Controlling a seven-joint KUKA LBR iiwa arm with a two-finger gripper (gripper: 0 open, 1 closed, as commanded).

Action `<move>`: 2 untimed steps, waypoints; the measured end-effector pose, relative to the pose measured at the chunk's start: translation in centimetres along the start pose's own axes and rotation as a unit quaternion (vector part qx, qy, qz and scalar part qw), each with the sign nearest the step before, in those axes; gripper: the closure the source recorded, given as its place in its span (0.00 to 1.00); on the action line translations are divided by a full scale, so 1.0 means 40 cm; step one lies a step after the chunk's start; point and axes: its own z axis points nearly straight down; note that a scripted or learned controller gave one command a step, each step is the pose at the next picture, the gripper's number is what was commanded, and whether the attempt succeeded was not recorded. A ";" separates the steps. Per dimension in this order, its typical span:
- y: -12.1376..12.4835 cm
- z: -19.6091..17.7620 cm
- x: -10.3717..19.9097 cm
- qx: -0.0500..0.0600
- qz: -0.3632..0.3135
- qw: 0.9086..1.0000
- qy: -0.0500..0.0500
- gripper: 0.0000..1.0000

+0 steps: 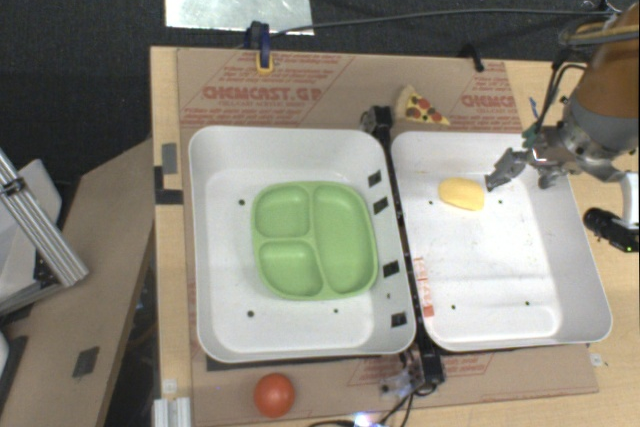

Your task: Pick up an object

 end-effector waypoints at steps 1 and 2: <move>-0.017 0.122 0.020 0.001 0.000 1.000 0.001 0.00; -0.032 0.273 0.028 0.001 0.000 1.000 0.001 0.00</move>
